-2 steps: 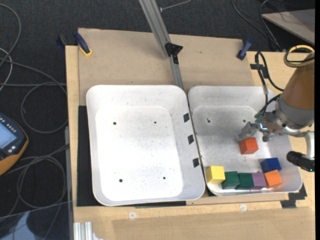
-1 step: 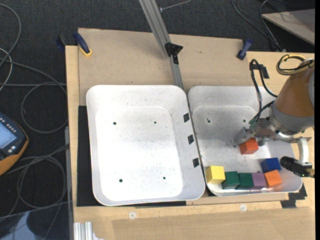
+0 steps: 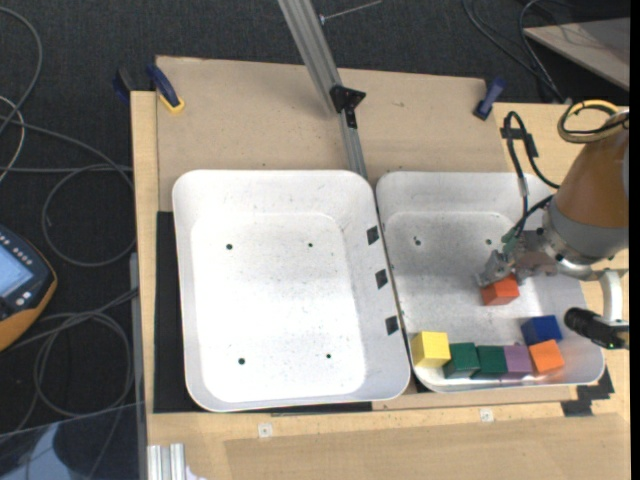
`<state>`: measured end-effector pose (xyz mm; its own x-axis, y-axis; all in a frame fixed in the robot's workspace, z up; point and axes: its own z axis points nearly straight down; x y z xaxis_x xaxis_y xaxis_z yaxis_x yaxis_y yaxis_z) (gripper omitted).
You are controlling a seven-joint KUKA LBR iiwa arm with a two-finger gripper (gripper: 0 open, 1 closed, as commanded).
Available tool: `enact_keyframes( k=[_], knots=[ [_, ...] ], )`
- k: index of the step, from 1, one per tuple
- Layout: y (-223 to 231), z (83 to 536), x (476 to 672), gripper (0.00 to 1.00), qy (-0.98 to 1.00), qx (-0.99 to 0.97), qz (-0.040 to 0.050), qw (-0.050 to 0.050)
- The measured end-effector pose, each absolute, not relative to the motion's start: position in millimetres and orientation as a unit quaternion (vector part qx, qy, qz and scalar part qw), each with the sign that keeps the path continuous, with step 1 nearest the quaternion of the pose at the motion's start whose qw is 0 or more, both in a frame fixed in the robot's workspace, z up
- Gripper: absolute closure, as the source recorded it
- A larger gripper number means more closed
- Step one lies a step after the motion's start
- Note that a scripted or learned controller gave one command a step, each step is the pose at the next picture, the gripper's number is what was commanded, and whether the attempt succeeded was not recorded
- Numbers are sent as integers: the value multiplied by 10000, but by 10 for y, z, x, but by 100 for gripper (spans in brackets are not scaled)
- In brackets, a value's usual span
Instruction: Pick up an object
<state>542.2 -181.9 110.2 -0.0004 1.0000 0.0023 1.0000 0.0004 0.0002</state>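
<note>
Now you can see the gripper (image 3: 500, 274) down in the right bin (image 3: 440, 203), its fingers closed around an orange block (image 3: 500, 291) near the bin's middle right. Along the front wall sit a yellow block (image 3: 432, 347), two green blocks (image 3: 476, 359), a purple block (image 3: 518, 359), another orange one (image 3: 546, 356) and a blue block (image 3: 540, 329).
</note>
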Motion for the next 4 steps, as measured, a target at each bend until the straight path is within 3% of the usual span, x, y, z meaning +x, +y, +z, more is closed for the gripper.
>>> enact_keyframes(
  k=[2,4],
  knots=[
    [-1765,2160,5545,100,-7079,-7063,-18,-33],
    [-624,2203,5549,100,-7101,-7041,-12,20]
  ],
)
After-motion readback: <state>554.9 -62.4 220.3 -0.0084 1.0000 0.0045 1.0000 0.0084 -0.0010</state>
